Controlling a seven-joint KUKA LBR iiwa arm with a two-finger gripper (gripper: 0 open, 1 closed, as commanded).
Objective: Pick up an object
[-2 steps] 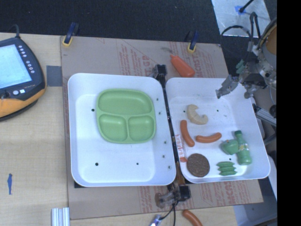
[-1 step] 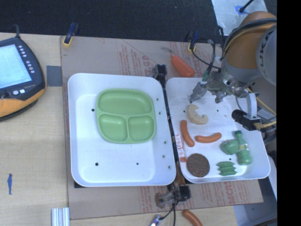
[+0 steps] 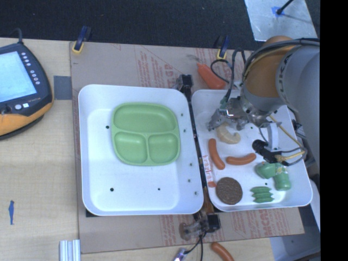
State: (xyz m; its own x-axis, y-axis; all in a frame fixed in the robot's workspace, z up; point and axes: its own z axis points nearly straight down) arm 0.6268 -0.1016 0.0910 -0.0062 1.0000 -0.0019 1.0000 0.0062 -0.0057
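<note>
Arm (image 3: 283, 75) hides the right bin's (image 3: 304, 200) top corner — gripper (image 3: 231, 121) indistinct.

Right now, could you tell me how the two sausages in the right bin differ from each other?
The left sausage lies nearly lengthwise down the bin, close to the wall beside the left bin; the right sausage lies crosswise, nearer the middle of the right bin. The left sausage looks slightly longer. Both are orange-red, slim, lying flat and apart from the gripper.
</note>
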